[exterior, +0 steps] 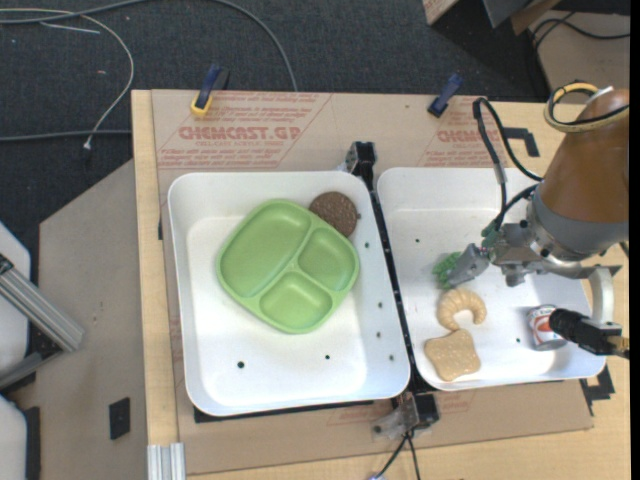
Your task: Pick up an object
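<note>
Here the arm (585, 183) reaches in from the right over the right bin (420, 193), and its gripper (470, 265) sits low near the bin's middle, right at a small green object (450, 267). The green piece lies at the gripper's tip, touching or nearly touching it, but whether it sits between the fingers I cannot tell, nor how wide the jaws stand; the wrist body and cables hide that.

Just near of the gripper lies a pale croissant-shaped toy (462, 307), and nearer still a toast-like slice (452, 355) by the bin's near edge. A small red and silver can (543, 328) lies to the right, beside a black part of the rig. In the left bin (200, 298) a green divided tray (289, 265) rests at a tilt across the middle, with a brown round cookie (333, 209) touching its far right corner.

As a judgement, the step in hand is the reach-and-grasp on the green object: the gripper is down at bin level and no thing is lifted clear. The next move calls for a firm closure around the green piece and then a straight lift. The croissant is close by, so a sideways drift could nudge it. A small, irregular piece like this could slip free if caught only at its edge.
</note>
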You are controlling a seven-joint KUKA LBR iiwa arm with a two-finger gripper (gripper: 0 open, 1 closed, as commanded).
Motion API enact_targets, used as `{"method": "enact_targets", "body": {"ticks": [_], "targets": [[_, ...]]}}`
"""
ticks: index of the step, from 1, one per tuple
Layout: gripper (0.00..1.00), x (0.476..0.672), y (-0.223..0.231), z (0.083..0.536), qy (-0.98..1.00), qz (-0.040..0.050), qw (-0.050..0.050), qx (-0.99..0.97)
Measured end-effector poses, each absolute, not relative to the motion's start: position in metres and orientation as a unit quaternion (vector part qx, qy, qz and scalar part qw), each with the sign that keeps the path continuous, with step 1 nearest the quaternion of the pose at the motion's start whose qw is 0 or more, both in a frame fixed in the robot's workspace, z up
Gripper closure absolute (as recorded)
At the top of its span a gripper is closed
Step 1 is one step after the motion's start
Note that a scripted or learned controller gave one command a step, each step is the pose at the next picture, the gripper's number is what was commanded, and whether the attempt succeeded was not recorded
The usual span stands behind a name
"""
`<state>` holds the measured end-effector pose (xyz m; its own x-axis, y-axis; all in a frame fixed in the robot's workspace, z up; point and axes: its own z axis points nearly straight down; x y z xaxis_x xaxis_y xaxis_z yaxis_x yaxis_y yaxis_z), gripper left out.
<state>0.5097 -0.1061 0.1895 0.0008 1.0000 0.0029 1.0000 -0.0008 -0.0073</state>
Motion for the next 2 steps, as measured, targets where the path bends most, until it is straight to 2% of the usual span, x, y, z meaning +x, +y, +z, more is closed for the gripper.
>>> {"method": "enact_targets", "body": {"ticks": [1,2], "targets": [[0.00,0.500,-0.104,0.130,-0.707,0.0022,0.005,-0.707],[1.00,0.503,-0.105,0.145,-0.707,-0.0006,0.001,-0.708]]}}
